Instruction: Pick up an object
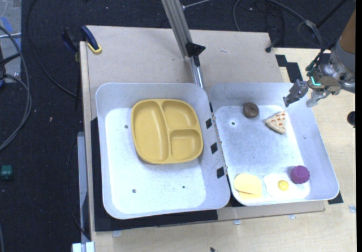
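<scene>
Approach step: gripper (302,94) hovers over the far-right rim of the right bin (322,149), fingers spread, holding nothing. Nearest candidate is the pizza slice (277,122), lying just beside and below it, near the brown donut (250,111). Next move likely calls for shifting inward over the slice, then descending.

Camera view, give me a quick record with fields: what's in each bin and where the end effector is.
left bin: yellow divided plate
right bin: brown donut, pizza slice, purple ball, fried egg, yellow slice
end effector: over the right bin's upper right rim, nothing seen between its fingers
nearest item to end effector: pizza slice
</scene>
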You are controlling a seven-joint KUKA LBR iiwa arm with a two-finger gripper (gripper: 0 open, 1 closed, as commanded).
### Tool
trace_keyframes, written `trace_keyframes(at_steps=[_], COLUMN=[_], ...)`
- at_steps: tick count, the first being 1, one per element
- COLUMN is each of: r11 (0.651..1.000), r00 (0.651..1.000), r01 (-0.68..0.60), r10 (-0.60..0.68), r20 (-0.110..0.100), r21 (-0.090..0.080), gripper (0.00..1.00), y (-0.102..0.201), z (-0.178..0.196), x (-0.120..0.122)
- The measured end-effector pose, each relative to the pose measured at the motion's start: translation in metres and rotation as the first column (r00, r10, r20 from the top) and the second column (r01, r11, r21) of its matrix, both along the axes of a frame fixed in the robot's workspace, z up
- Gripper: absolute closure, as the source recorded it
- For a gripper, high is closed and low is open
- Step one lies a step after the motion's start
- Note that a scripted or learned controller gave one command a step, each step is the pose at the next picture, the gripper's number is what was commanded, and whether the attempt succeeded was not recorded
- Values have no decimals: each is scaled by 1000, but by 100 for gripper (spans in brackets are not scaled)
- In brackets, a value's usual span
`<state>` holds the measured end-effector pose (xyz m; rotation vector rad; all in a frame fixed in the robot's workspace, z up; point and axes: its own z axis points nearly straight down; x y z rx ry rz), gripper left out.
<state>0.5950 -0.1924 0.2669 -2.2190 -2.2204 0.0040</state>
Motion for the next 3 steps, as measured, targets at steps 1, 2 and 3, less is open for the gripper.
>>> trace_keyframes(at_steps=[1,2,3], r11=[1000,1000,1000], r00=[1000,1000,1000], r01=[-1,0,2], r10=[1,0,-2], r20=[4,0,0], r21=[-1,0,0], gripper=[0,0,0], y=[0,1,-7], z=[2,-42,-89], x=[1,4,4])
